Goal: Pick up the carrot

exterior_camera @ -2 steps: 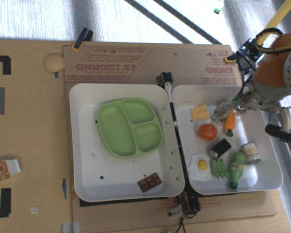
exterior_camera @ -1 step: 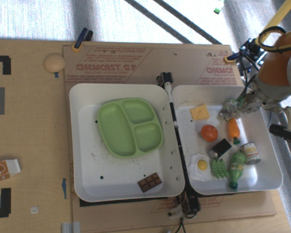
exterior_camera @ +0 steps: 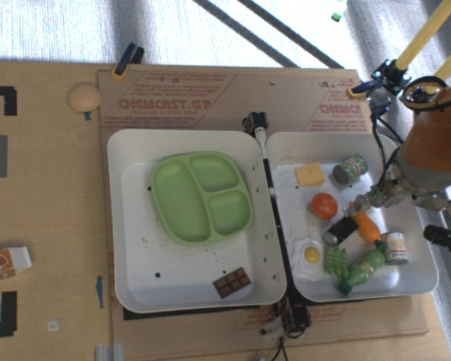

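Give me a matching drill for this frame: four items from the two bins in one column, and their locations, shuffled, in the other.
Items:
1. green divided plate
2. chocolate bar
3. cheese slice
4. fried egg

Places:
A. right bin, far side, beside the tomato
B. left bin, near edge
C. right bin, near-left corner, next to the broccoli
D. left bin, middle

Pairs: 1-D, 2-B, 3-A, 4-C

The carrot lies in the right bin, with the pincer just above it.
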{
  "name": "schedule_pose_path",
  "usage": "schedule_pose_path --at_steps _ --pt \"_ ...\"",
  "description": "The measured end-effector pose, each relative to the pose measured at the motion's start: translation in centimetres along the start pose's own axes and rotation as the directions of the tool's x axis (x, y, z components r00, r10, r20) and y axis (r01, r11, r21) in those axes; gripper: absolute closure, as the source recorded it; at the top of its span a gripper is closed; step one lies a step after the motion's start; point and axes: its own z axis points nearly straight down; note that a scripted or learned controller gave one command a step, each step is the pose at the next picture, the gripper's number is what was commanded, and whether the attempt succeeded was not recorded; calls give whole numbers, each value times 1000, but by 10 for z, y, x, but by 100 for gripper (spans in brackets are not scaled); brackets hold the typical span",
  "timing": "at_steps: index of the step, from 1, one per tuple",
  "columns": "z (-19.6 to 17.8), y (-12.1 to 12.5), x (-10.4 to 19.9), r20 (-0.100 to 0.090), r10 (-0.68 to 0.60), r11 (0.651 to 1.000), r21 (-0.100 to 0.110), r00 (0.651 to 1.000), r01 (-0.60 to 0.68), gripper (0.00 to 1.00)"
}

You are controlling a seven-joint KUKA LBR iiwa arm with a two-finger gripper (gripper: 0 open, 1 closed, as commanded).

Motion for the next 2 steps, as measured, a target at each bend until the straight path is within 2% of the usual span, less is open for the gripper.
schedule_pose_path --at_steps 1,2 --pt "-1 -50 22 2 -264 964 -3 965 264 100" --pt "-1 -49 105 3 -609 793 -3 793 609 100"
